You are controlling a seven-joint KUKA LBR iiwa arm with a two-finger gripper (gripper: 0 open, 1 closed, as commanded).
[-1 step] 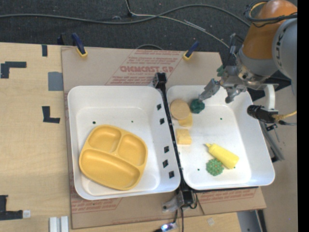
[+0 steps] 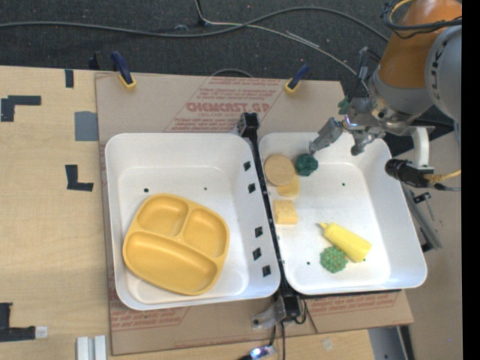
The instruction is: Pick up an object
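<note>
My gripper (image 2: pixel 343 142) hangs over the far part of the right bin (image 2: pixel 379 201), fingers spread open with nothing between them. Its left finger (image 2: pixel 325 136) points down toward a small dark green object (image 2: pixel 305 163), which lies just below and left of it. Beside that object sits a round tan piece (image 2: pixel 279 169), with two pale yellow blocks (image 2: pixel 285 213) below it along the bin's left side. A yellow bottle (image 2: pixel 347 240) and a green broccoli-like lump (image 2: pixel 333 259) lie near the bin's front.
The left bin (image 2: pixel 127 156) holds a yellow divided plate (image 2: pixel 176 242). A black divider strip (image 2: pixel 259 201) runs between the bins. Cables trail across the dark floor behind the bench, and two clamps (image 2: pixel 124 72) pin the cardboard.
</note>
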